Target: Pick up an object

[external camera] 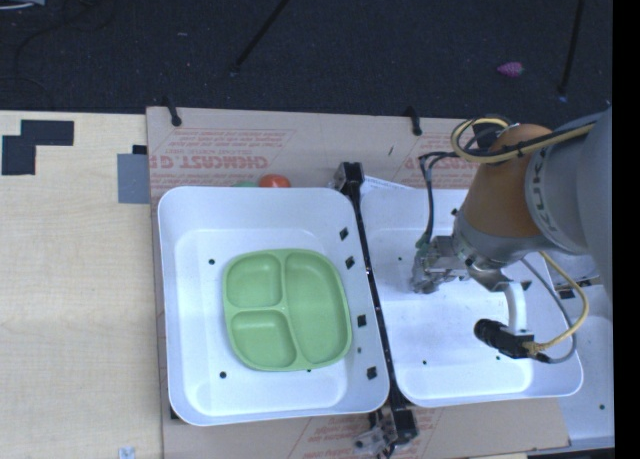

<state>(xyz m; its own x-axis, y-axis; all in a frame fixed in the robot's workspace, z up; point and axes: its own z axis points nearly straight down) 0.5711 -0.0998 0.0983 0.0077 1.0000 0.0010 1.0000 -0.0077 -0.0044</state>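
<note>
A light green divided plate [286, 309] lies flat in the middle of the left bin [190, 247]. My gripper [428, 275] hangs low over the left part of the right bin [450, 372], pointing down, under the grey arm with its orange band [505, 197]. Nothing shows between the gripper and the white bin floor beneath it. A small red-orange object [274, 182] sits just outside the back rim of the left bin.
A black divider [365, 287] runs between the two bins. Cables [560, 317] loop from the wrist over the right bin's right side, ending at a black connector [500, 337]. Cardboard [250, 152] lies under the bins; a pale wooden bench [70, 287] stretches to the left.
</note>
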